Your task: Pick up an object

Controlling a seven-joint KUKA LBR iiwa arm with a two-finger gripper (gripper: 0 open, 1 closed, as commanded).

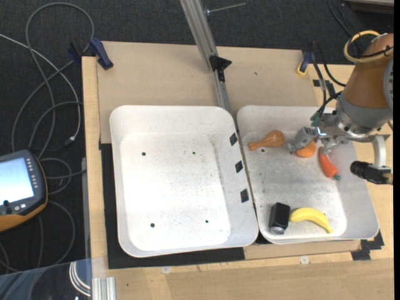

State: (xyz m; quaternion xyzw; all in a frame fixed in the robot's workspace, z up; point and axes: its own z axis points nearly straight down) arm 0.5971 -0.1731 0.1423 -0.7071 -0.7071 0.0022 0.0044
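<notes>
My gripper (pixel 314 141) reaches into the right bin (pixel 356 224) from the right, near its far side, and stands open. A small round orange object (pixel 305 150) lies right under its left finger, and I cannot tell whether they touch. An orange carrot (pixel 327 165) lies just below the gripper. To the left rests a tan drumstick-shaped object (pixel 267 140). A yellow banana (pixel 311 218) and a black block (pixel 279 217) lie near the bin's front edge.
The left bin (pixel 125 124) sits beside the right one. A slanted metal rail (pixel 201 30) runs down to the gap between the bins. Blue clamps (pixel 100 52) hold the bench's back corners. Cables and a handheld pendant (pixel 19 189) lie at the left.
</notes>
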